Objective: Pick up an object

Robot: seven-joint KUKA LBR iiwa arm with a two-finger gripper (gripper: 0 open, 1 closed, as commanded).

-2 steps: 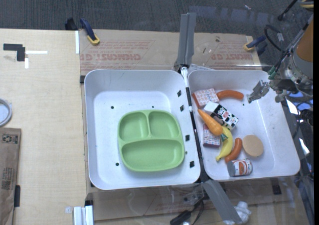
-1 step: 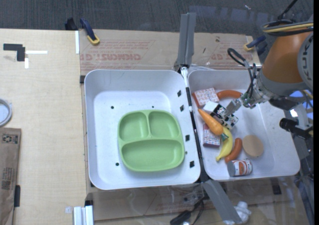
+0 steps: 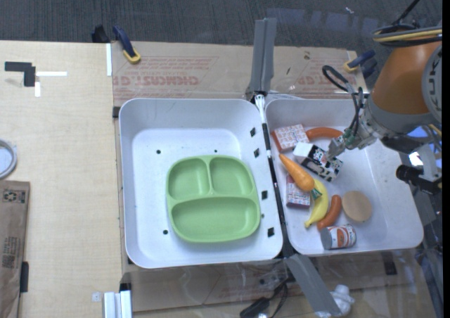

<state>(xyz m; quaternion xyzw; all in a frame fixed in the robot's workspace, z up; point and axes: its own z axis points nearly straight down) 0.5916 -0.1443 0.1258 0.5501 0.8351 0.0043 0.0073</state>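
Objects crowd the right bin [image 3: 394,236] under our arm.
Nearest we see a can [image 3: 339,237], then a banana [image 3: 317,210] and carrot [image 3: 297,172]; farther back our gripper [image 3: 325,162] reaches down-left from the right, whether open we cannot tell.

Graspable objects clustered in right bin [image 3: 394,239]

A carrot [image 3: 297,172] is laid diagonally at the left wall, over a pink packet [image 3: 297,193]; a red-white box [image 3: 290,136] is seen above it, a red sausage [image 3: 324,132] beside that. A banana [image 3: 317,211] and second sausage [image 3: 330,212] are placed side by side below. A tan disc [image 3: 357,205] and tipped can [image 3: 339,237] are seen nearby.
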